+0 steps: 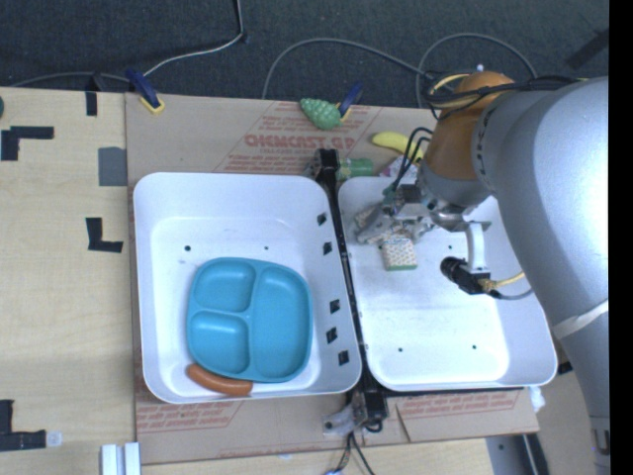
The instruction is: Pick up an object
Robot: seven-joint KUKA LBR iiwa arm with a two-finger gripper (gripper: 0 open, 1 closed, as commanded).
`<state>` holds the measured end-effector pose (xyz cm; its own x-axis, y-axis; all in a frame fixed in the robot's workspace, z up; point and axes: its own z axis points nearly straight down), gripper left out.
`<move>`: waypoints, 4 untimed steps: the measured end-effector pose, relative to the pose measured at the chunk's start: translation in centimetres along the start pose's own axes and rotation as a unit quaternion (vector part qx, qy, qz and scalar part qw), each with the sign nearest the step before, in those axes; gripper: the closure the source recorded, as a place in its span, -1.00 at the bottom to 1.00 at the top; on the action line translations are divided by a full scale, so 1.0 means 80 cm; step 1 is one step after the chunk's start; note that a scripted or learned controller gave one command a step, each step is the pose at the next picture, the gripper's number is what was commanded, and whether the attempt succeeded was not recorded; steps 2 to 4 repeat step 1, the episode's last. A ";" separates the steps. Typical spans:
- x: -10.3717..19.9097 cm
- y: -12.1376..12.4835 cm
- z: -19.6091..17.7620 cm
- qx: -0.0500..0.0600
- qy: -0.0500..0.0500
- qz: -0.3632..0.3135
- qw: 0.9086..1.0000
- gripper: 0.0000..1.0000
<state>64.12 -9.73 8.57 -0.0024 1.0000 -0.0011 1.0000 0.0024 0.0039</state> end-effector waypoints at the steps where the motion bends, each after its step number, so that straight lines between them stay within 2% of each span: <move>1: -0.001 0.000 -0.013 0.000 -0.001 0.000 1.000 1.00; 4: -0.001 0.000 -0.013 0.000 -0.001 0.000 1.000 1.00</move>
